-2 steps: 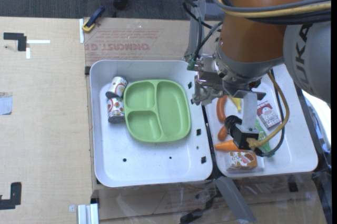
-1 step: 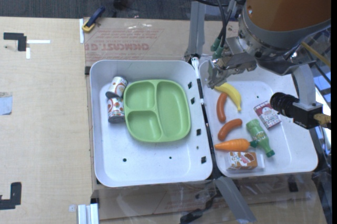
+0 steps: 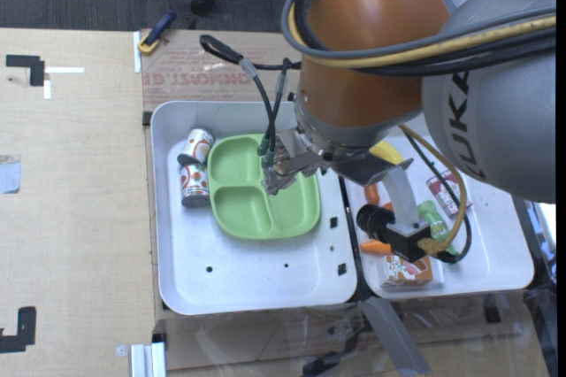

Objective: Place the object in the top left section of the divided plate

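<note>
A green divided plate [image 3: 239,189] lies in the left white bin [image 3: 256,287], toward its back. My gripper [image 3: 276,173] hangs over the plate's right side, near the ridge between its sections, under the big orange wrist band. I see no object clearly held at its tip. Two small cans lie just left of the plate, a silver and red can [image 3: 200,143] and, nearer the front, another can [image 3: 193,185].
The right bin [image 3: 495,273] holds several small things: a yellow piece [image 3: 386,154], an orange carrot-like piece [image 3: 372,248], a green item [image 3: 431,214] and a red and white packet [image 3: 409,272]. The arm covers much of that bin.
</note>
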Controlling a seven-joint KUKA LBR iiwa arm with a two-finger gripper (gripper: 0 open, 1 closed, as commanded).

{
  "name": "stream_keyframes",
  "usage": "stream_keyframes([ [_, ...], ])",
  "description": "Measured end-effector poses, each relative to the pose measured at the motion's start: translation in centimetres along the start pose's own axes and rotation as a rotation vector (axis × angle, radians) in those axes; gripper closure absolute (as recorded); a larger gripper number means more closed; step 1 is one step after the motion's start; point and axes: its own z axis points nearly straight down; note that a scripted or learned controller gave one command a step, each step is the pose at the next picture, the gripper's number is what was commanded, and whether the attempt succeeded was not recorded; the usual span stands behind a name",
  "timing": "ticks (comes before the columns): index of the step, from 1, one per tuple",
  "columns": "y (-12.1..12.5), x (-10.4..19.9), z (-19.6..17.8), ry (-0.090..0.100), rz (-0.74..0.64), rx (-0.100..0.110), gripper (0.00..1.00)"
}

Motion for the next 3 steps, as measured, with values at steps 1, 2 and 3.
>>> stream_keyframes([
  [1,0.01,-0.03,-0.01,0.000,0.000,0.000,0.00],
  [2,0.07,-0.15,-0.84,-0.001,0.002,0.002,1.00],
  [3,0.07,-0.16,-0.84,-0.001,0.002,0.002,0.00],
])
